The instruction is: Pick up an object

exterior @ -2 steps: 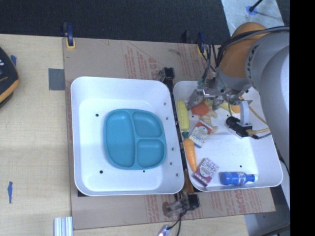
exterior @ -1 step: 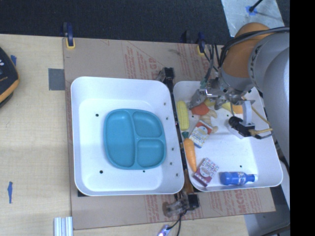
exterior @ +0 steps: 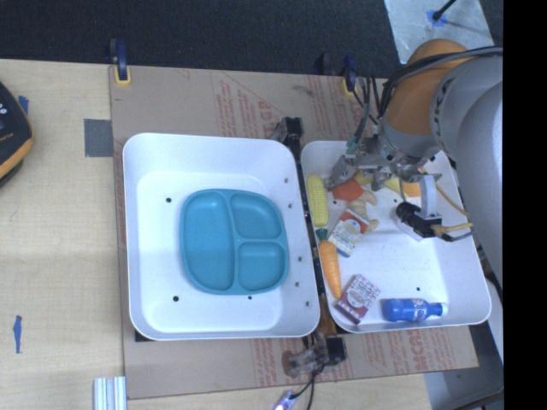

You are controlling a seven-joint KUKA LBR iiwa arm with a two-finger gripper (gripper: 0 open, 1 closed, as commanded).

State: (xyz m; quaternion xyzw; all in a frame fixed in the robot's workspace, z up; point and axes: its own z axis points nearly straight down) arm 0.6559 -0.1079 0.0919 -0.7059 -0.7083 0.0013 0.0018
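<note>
At the far end of the right bin (exterior: 461, 301), you see the gripper (exterior: 369, 167) lowered over a cluster of small items; whether it is released or clenched cannot be told. Directly beneath lies a reddish piece (exterior: 348, 190), with a corn cob (exterior: 317, 200) just beside it along the bin's left wall. Outward lie a small packet (exterior: 346, 233), a carrot (exterior: 331, 268) and a blue bottle (exterior: 412, 310). The left bin (exterior: 154, 156) holds a blue divided plate (exterior: 232, 240). The reddish piece is probably light, rigid plastic, rather slippery; take it across its narrow width.
</note>
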